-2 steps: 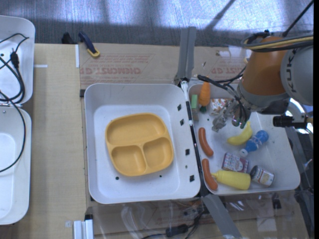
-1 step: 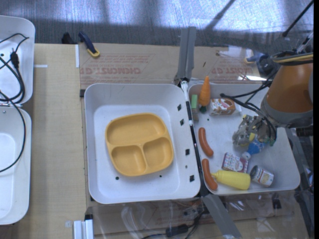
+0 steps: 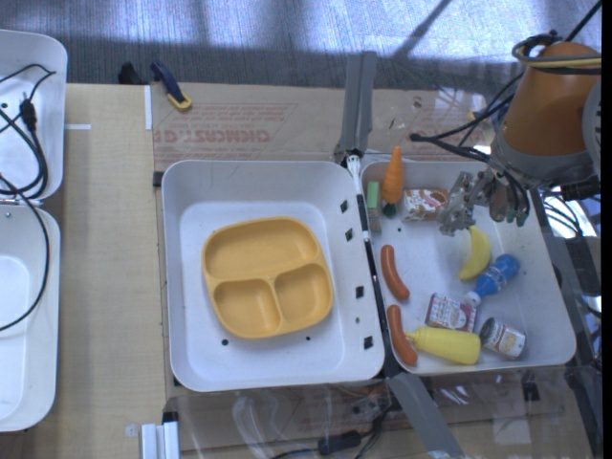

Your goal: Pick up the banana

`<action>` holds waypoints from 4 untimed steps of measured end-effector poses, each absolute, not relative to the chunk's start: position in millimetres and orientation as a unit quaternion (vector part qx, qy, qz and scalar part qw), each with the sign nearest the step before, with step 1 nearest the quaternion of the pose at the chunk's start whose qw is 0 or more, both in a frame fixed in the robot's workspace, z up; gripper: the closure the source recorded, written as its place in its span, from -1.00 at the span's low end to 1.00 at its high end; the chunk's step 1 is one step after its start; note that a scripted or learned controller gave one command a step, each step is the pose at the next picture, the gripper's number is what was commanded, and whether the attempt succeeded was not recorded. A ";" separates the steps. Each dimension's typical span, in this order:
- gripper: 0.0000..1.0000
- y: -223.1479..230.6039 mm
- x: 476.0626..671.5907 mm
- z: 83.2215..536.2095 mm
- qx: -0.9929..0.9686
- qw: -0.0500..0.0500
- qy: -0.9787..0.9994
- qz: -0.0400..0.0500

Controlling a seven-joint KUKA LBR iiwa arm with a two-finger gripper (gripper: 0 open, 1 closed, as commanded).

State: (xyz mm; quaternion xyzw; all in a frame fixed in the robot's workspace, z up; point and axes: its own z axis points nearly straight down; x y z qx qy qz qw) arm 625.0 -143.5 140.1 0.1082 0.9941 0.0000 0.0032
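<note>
Two shallow white plastic bins sit side by side on the wooden worktop [image 3: 105, 256]. The left bin [image 3: 182, 285] holds a single yellow plastic plate with three compartments [image 3: 268, 277], lying flat near the bin's middle. The right bin [image 3: 545, 338] is crowded: an orange plastic carrot [image 3: 393, 178] leans at its upper left corner beside a small green block [image 3: 373, 193], with a small printed snack packet [image 3: 425, 204] just right of them. Two red toy sausages lie along the left wall, one [image 3: 394, 273] above the other [image 3: 402, 335]. Along the lower edge rest a yellow mustard-style squeeze bottle [image 3: 446, 343] on its side, a small red-and-white carton [image 3: 448, 312] and a small printed tin can [image 3: 503, 338]. A blue plastic bottle [image 3: 496, 276] lies tilted toward the right.

The yellow plastic banana [image 3: 474, 253] lies in the upper middle of the right bin, just left of the blue bottle. The grey metal hand [image 3: 469, 208] hangs directly above the banana's upper end, seemingly just touching or just clear of it; how far its fingers are spread cannot be told from this slanted view
</note>
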 end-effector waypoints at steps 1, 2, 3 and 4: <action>-1.00 -191.4 596.5 92.6 0.070 0.002 0.998 0.000; -1.00 -142.5 620.1 130.6 0.046 0.003 0.999 0.000; -1.00 -157.8 587.6 92.2 0.066 0.002 0.998 0.000; -1.00 -157.7 587.8 92.5 0.066 0.002 0.998 0.000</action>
